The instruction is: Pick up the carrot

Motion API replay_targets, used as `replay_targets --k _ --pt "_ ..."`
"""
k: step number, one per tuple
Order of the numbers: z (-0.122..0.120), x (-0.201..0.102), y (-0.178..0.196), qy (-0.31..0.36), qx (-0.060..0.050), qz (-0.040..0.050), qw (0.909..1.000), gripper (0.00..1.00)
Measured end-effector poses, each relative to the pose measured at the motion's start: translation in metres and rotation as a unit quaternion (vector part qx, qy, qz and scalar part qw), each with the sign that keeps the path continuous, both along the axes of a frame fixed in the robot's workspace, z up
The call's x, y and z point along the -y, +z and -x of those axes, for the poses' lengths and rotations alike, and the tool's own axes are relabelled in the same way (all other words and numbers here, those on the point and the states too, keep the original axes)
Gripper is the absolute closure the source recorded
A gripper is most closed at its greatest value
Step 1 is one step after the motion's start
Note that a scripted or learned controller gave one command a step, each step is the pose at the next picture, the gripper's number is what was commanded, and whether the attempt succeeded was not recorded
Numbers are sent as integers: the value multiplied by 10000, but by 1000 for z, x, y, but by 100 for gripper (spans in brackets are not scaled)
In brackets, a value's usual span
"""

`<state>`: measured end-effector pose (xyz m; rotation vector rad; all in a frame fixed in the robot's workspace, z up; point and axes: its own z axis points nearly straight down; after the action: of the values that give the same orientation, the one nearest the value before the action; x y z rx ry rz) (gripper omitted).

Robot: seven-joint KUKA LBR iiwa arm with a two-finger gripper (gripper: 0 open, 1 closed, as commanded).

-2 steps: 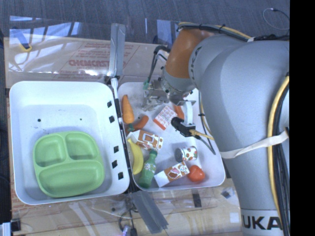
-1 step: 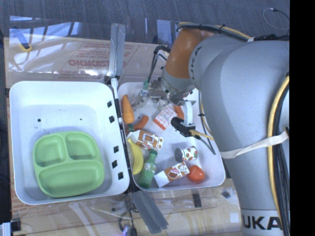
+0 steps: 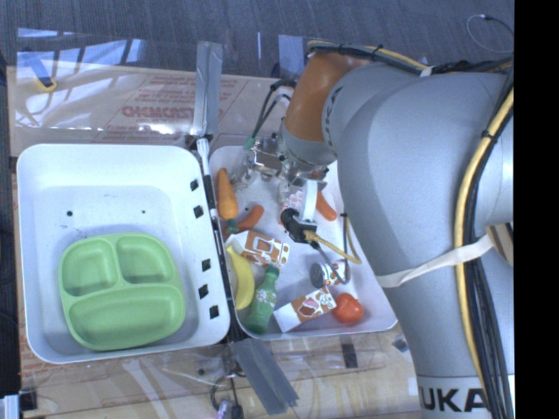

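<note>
The carrot [image 3: 226,195], long and orange, lies along the left wall of the right bin [image 3: 377,308], near its far end. My gripper [image 3: 272,168] hangs low over the far part of that bin, just right of the carrot's far tip and apart from it. The grey arm with its orange band [image 3: 307,103] covers the bin's right side. Nothing shows between gripper and carrot.
A smaller orange piece [image 3: 251,216] lies by the carrot, another orange piece [image 3: 326,206] further right. Nearer me are a banana [image 3: 242,279], green bottle [image 3: 262,299], two cartons [image 3: 265,249] [image 3: 306,306], a tomato [image 3: 348,309]. The left bin [image 3: 52,182] holds a green divided plate [image 3: 122,291].
</note>
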<state>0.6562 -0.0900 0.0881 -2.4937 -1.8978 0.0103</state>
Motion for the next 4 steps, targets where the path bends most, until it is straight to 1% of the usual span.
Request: replay_targets --k 1,2,3,4 --pt "0 -1 6 39 -39 -6 10000 100" --pt "0 -1 6 42 -42 -7 10000 0" --pt "0 -2 11 78 -79 -12 9999 100" --pt "0 -2 11 80 -81 -11 9999 0"
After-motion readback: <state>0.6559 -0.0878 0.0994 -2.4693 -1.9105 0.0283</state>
